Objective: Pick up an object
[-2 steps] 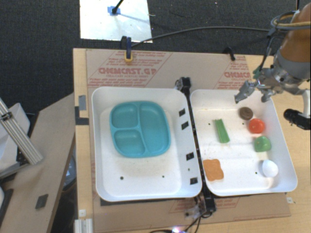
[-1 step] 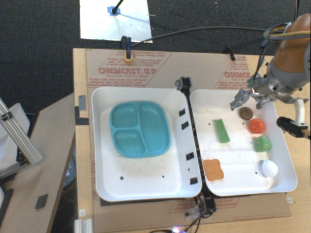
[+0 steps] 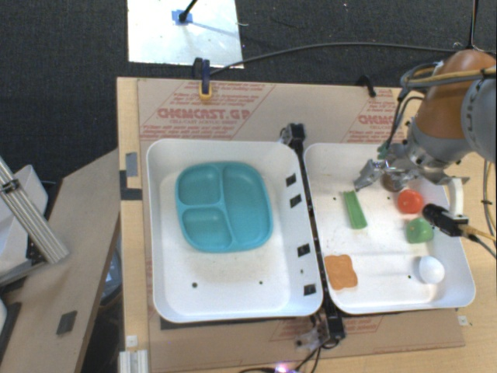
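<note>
The gripper (image 3: 378,172) is seen above the right bin (image 3: 458,286), near a green stick (image 3: 355,209); its claw's state cannot be told.

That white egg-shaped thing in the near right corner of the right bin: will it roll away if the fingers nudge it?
Probably. The white egg-shaped object looks rounded and smooth, so a nudge may roll it. It lies near the right bin corner, whose wall should stop it quickly. Its glossy look suggests hard plastic that could slip between fingers.
</note>
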